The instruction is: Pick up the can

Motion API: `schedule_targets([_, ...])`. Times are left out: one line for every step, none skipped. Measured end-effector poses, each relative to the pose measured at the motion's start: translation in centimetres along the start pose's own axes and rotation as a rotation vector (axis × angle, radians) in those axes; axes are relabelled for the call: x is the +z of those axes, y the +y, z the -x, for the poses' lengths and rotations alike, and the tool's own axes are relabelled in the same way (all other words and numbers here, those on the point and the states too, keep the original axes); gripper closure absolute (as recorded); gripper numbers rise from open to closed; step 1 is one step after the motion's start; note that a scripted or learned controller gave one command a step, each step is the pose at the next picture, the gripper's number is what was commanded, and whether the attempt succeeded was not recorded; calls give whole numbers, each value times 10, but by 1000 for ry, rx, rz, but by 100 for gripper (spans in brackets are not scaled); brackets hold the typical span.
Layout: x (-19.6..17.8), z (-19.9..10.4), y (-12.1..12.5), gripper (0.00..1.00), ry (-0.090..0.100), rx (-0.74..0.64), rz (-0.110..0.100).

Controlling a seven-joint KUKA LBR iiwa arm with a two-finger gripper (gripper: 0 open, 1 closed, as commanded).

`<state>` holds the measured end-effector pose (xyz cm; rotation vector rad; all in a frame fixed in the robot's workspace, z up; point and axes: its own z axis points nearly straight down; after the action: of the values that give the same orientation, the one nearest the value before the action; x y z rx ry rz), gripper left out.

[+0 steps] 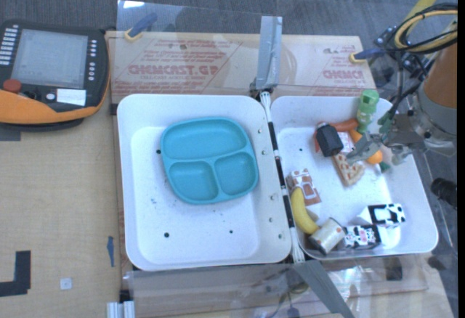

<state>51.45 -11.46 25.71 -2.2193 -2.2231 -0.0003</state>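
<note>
So I'm reaching in from the right side over the right bin, and my jaws sit low over the clutter in the upper middle of that bin. Honestly can't tell from this angle if they're open or closed, the metal bits blur into the stuff underneath, and I don't see anything clearly held between them. The can is way down at the front edge of the same bin, lying on its side, tan and silvery, touching the lower end of the banana on its left. Just to the can's right there's a black-and-white cow-pattern carton, and another cow-pattern piece a bit further right. So the can is well apart from where I am. Right under and around my jaws: a black box-like thing, a waffle-looking wedge, something orange, and a green bottle standing near the back wall. A small brown-and-white packet lies just above the banana. The left bin holds a blue divided plate. Off on the desk to the far left sits the orange-and-grey control pad.
</note>
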Motion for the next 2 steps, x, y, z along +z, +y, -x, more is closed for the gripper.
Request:
schedule_targets([107, -11, 95, 0, -1, 21, -1])
schedule_targets([164, 4, 142, 0, -4, -96, 14])
